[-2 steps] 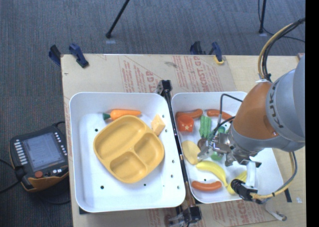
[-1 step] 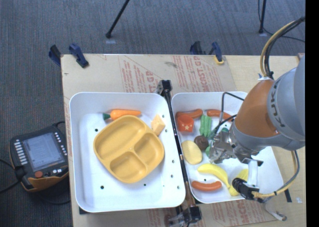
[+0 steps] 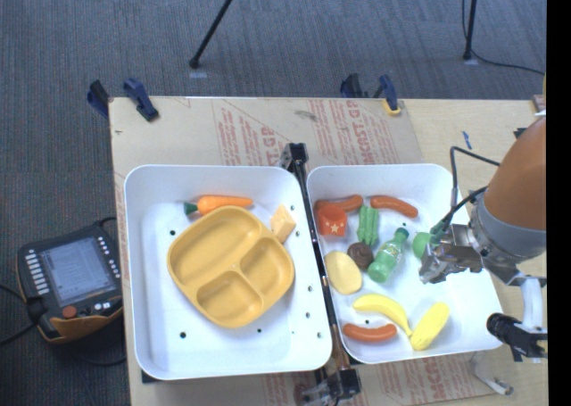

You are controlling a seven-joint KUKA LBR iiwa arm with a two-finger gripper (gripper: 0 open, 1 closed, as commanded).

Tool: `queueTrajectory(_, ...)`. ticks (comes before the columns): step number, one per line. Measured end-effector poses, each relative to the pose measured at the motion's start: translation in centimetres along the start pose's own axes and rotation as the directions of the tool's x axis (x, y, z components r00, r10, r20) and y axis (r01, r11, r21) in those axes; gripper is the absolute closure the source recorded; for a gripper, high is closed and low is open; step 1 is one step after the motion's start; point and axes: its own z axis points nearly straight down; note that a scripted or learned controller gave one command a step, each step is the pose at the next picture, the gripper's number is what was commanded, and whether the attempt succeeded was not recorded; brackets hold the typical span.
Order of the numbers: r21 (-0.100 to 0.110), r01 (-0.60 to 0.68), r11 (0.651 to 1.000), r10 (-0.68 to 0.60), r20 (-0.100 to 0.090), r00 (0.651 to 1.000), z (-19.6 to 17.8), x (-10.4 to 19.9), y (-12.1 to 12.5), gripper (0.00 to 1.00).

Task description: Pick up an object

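The right bin (image 3: 419, 174) holds toy food: a green bottle (image 3: 387, 256), a banana (image 3: 382, 310), a yellow piece (image 3: 429, 326), two sausages (image 3: 393, 206) (image 3: 369, 333), a red cup (image 3: 331, 220), a green pepper (image 3: 368, 224), a pale potato (image 3: 342, 272) and a brown lump (image 3: 360, 254). My gripper (image 3: 439, 263) hangs over the bin's right side, just right of the bottle and above the yellow piece. A small green object (image 3: 423, 243) sits by its upper left edge.
The left bin (image 3: 143, 208) carries a yellow divided plate (image 3: 230, 265), a carrot (image 3: 219, 203) and a tan wedge (image 3: 283, 222). A teach pendant (image 3: 67, 279) lies on the floor at left. Blue clamps (image 3: 138, 97) grip the board's far edge.
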Motion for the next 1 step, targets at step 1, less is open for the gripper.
queueTrajectory(1,-0.002,-0.064,0.998,0.064,0.001,0.998,-12.40,0.03,0.04,1.00)
